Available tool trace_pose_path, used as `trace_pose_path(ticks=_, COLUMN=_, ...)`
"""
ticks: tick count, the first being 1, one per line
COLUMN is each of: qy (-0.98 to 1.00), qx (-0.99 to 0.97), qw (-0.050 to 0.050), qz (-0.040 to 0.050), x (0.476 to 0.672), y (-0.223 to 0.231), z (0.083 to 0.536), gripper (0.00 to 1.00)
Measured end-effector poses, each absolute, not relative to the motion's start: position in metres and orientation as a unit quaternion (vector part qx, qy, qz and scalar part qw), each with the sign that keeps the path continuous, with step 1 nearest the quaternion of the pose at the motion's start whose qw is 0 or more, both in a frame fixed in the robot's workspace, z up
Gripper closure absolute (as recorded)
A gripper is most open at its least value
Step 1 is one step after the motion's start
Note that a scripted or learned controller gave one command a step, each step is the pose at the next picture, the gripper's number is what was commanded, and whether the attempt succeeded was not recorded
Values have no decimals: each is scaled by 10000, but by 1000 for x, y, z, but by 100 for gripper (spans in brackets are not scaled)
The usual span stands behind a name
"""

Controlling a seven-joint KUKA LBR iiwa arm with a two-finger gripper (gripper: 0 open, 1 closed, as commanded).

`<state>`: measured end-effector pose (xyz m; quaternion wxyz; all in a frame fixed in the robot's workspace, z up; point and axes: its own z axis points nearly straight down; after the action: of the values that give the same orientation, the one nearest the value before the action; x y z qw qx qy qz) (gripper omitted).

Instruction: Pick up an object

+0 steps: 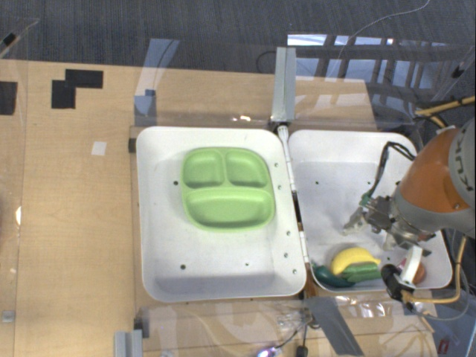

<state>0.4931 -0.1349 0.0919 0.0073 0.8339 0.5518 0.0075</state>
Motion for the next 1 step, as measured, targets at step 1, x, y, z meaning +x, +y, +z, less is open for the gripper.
trace_pose_path(ticks=1, qy=5537, qx=8326, qw=65, qz=106, x=496, y=-132, z=103, gripper=100)
